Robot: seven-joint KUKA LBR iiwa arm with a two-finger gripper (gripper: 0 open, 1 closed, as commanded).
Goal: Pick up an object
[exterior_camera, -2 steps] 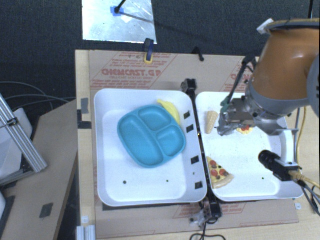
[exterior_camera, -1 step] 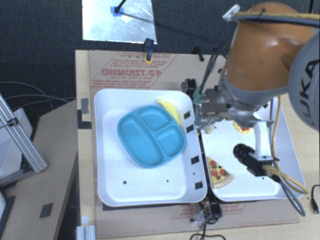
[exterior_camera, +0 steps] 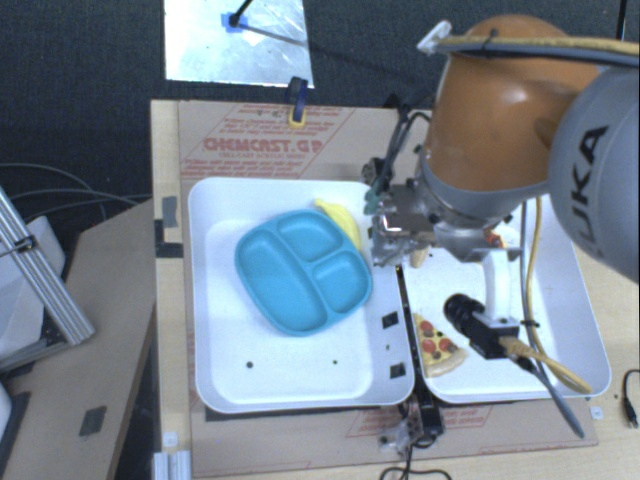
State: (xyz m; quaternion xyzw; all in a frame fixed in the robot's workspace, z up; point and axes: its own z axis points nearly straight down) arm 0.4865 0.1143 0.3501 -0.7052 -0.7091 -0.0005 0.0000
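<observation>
While my arm (exterior_camera: 520,98) reaches in from the right, the L bin (exterior_camera: 215,368) holds a blue divided plate (exterior_camera: 300,268) w/ a yellow banana-like piece (exterior_camera: 343,220) touching its far rim. My gripper (exterior_camera: 392,240) hangs over the seam btwn the bins, just beside that yellow piece; can't tell if it's open or closed. In the R bin (exterior_camera: 580,358), a pizza slice (exterior_camera: 437,345) lies near the front, close to the divider.
</observation>
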